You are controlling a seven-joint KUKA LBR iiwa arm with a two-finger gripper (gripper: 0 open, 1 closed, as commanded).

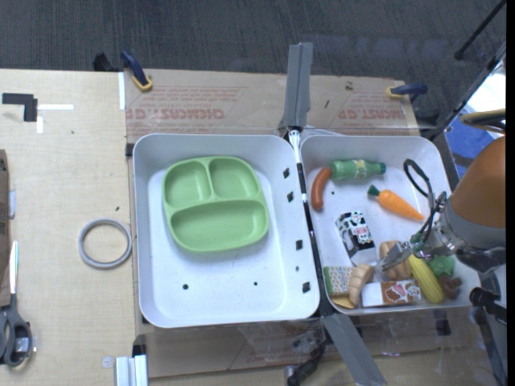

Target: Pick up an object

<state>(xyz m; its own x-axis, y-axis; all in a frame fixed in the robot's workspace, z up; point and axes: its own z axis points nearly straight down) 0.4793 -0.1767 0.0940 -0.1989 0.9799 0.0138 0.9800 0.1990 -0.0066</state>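
Gripper low in the right bin, among toy food at the bin's 5 o'clock corner.

The fingers are partly hidden in the clutter, so I cannot tell if they are apart or together, and nothing is seen clearly between them. Just at 3 o'clock of the gripper lies a yellow corn cob. A carrot is at its 12 o'clock, a cow-pattern carton at 10 o'clock. The left bin has a green divided plate.
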